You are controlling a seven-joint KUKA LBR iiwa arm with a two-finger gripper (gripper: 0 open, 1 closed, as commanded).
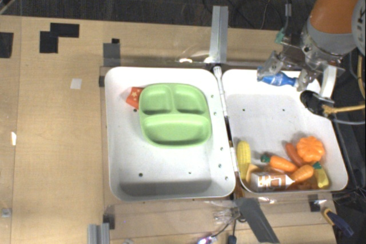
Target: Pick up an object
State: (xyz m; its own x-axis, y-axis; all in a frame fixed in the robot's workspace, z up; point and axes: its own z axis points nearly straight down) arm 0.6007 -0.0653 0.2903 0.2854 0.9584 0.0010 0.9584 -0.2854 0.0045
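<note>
In the right bin (269,117) a heap of toy food lies in the near right corner: a yellow corn cob (243,155), two carrots (281,163), an orange pumpkin (310,148) and a brown bottle (273,181). My gripper (293,72) hangs over the bin's far right corner, well apart from that heap. A small blue and white object (278,78) shows right under the gripper at the bin's back rim. Whether it is held or just lying there is unclear.
The left bin (123,168) holds a green divided plate (173,114) with a red piece (134,98) poking out at its left. A metal post (219,31) stands behind the divider between the bins. Cables trail at the right.
</note>
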